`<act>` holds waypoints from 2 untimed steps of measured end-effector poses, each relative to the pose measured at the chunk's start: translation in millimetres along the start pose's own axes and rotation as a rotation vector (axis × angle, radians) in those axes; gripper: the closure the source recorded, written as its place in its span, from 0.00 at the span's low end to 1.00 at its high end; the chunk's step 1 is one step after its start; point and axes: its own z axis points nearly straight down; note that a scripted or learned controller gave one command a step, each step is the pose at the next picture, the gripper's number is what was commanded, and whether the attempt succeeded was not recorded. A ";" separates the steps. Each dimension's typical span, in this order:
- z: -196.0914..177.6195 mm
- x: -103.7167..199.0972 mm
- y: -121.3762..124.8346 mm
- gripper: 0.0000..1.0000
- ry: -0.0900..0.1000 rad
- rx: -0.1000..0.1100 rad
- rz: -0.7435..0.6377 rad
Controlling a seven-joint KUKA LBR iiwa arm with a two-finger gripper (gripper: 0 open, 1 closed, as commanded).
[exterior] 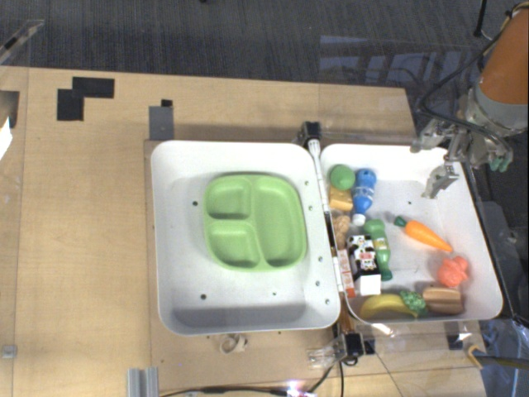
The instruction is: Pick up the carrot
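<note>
Lying in the right bin (488,246), mid-floor: carrot (426,235), long axis running left-far to right-near, green top at left-far end, clear of neighbours; gripper (442,178) hangs just beyond it on the far side, slightly right, grasping nothing, finger spread not discernible.
</note>
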 end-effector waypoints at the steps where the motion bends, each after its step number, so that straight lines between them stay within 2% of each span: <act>1: 119.3 28.4 -19.3 0.00 -0.007 0.002 0.108; 2: 119.4 98.8 -15.8 0.00 0.000 0.001 0.052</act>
